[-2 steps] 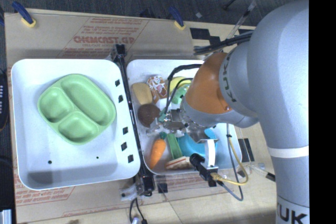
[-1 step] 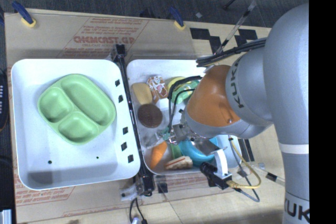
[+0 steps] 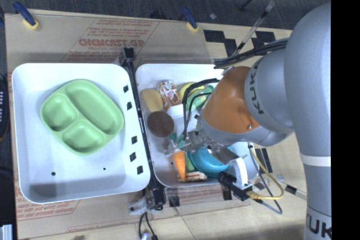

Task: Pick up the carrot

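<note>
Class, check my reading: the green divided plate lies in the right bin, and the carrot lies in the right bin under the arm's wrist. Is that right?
Not quite. The camera view shows the green divided plate in the left bin, not the right one. The rest stands: the carrot lies in the right bin, under the arm's wrist.

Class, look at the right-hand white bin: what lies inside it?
Inside the right bin: an orange carrot, a brown disc, a yellow piece, a teal item. The arm covers the rest.

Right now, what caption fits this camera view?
Gripper low in right bin, beside the carrot; green plate left.
</note>
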Action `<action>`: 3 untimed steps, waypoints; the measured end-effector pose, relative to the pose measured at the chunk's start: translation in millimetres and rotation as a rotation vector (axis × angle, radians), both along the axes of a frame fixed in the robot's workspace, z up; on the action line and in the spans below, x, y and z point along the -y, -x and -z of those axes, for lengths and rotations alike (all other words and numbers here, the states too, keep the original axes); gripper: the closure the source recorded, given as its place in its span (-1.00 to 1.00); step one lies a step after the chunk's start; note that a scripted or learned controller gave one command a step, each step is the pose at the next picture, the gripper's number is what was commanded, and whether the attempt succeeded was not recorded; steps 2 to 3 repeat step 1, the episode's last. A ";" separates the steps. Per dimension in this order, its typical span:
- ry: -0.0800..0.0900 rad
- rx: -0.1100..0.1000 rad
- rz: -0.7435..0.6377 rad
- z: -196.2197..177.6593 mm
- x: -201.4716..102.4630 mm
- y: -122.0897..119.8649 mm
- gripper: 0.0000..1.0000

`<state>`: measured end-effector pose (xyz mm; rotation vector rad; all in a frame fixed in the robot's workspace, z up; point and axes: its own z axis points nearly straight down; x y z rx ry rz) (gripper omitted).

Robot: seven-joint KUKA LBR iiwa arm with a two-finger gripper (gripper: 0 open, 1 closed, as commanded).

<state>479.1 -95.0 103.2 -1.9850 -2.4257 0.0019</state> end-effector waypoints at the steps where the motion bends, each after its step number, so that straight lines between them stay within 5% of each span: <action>1: 0.001 0.002 0.091 -90.0 -69.7 1.7 1.00; 3: 0.001 0.002 0.091 -90.0 -69.7 1.7 1.00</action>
